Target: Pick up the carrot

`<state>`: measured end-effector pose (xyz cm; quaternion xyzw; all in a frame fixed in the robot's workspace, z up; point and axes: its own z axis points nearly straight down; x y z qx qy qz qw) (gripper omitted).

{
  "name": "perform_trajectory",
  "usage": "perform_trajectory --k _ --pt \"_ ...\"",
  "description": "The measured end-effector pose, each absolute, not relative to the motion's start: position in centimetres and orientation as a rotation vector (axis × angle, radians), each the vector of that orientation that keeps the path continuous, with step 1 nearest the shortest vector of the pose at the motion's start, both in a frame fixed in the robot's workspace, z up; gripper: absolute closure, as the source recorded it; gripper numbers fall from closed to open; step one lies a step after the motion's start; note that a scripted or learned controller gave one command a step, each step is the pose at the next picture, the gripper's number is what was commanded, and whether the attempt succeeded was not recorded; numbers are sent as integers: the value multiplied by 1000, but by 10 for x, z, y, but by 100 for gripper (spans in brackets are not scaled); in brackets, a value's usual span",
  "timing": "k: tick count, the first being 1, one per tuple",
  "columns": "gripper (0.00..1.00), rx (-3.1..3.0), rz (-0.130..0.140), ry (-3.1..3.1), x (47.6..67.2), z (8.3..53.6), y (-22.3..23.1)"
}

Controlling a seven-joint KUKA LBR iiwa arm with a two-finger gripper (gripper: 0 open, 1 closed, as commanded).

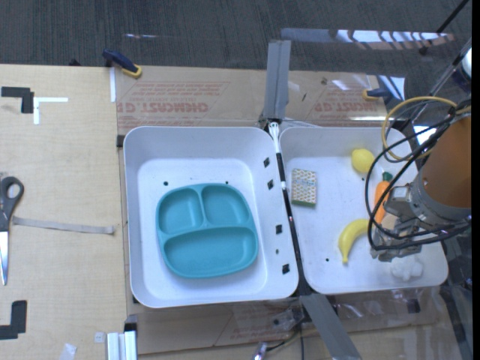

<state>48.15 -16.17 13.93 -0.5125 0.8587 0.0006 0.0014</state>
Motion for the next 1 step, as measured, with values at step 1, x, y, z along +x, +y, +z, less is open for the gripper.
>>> perform_trajectory --k 1 --pt "100 -1394 -3 2807 523 304 -204"
